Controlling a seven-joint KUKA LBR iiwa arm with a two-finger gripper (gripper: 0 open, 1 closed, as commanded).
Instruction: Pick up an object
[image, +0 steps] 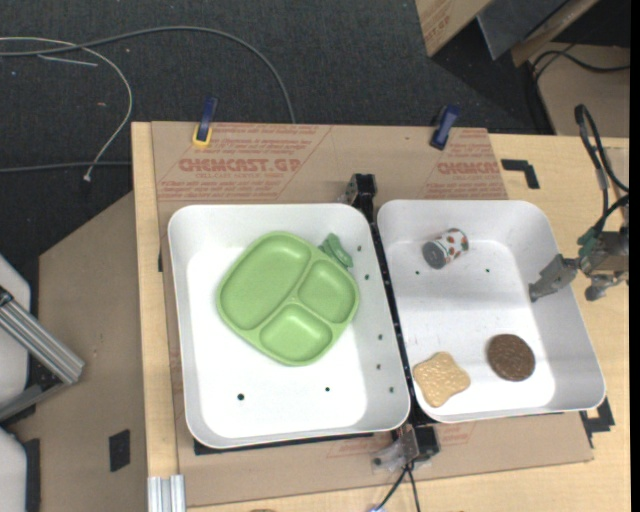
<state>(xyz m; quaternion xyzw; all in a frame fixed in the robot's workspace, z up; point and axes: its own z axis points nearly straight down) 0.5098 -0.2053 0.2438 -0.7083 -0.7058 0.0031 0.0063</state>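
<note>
I read the cup (445, 248) near the right bin's (560, 300) back edge as light, rigid, prone to roll — grip across its sides. Gripper (560, 277) at right rim — its state I cannot tell.

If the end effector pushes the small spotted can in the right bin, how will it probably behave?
The small spotted can lies on its side on the smooth floor of the right bin, so it will probably roll rather than slide. It looks small and likely light. Its rounded body may slip from a side pinch.

Green divided plate (288, 297) in left bin (190, 330); cookies, cup right
</note>
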